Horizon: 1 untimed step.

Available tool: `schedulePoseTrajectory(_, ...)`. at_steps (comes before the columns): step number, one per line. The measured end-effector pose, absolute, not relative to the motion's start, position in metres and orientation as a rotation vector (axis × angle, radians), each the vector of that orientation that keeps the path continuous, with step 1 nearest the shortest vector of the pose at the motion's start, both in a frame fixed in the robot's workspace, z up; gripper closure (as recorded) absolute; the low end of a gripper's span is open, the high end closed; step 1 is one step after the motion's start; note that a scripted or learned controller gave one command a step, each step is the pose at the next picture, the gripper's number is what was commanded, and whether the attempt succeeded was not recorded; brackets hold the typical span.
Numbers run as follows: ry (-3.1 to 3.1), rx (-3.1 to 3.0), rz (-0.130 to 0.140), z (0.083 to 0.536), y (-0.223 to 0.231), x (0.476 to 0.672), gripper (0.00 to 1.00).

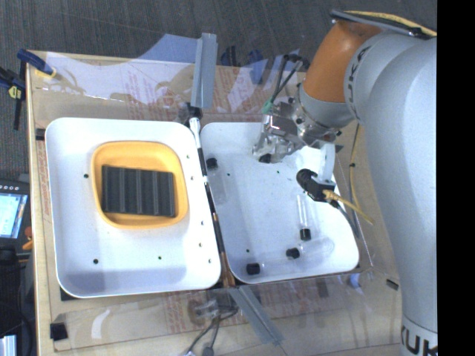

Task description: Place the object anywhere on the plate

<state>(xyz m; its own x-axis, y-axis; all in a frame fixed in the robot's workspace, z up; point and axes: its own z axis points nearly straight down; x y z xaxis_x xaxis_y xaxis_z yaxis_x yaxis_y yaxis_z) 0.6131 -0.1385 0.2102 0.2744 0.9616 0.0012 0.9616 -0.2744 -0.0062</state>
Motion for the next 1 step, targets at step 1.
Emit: schedulePoseTrajectory(1,-2.061,-2.363,0.007,0.2160,-0.0802,0.6118,1.00)
